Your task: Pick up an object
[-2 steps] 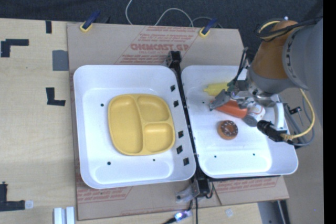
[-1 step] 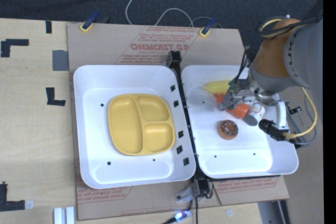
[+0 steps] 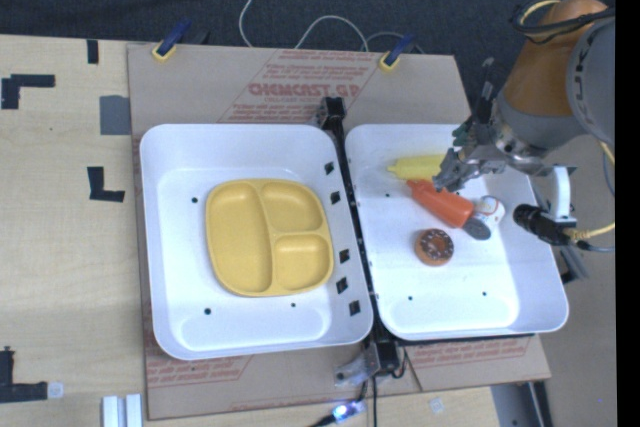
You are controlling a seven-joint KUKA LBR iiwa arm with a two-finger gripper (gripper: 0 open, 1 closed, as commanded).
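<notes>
Toward the right bin's (image 3: 535, 310) far edge, we see the pincer (image 3: 452, 173) just above the orange carrot's (image 3: 442, 203) upper end. The carrot's long axis runs diagonally toward the donut (image 3: 434, 246); we cannot tell the pincer's state.

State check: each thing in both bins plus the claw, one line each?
Yellow plastic divided plate: lying flat, upright, in the left white bin.
Orange plastic carrot: lying on its side in the right white bin, under the claw.
Yellow toy banana: lying flat beside the carrot.
Brown sprinkled doughnut: lying flat, apart from the carrot.
Claw: low over the carrot; grip unclear.
</notes>
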